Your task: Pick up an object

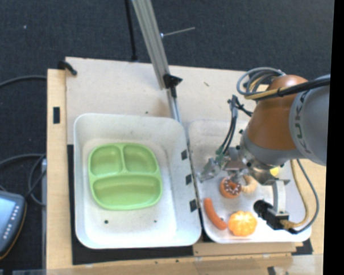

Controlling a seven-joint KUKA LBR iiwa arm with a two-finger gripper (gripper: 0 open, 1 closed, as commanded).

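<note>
White plastic makes up both shallow bins, and the arm reaches in from the right so that its wrist hangs over the right bin, where all the loose objects lie. The pincer sits low in that bin, under the orange band, and much of it is hidden by the wrist housing; whether it is spread or closed cannot be told, nor whether anything lies within it.

Directly beneath or touching the pincer is a small round reddish object with a pale patch, which looks like the likely target, since the tool is lined up over it rather than over its neighbours. A cream-coloured piece lies just beside it on the arm's side. Nearer the camera than the pincer are an orange sausage-shaped item and a round orange fruit, close together against the bin's near wall, apart from the pincer.

Well away from the pincer, in the left bin, rests a green divided tray, flat and unused. It seems placed there as a destination or a distractor, so it plays no part in the pick itself. The crowding of the objects may make a clean grasp hard.
</note>
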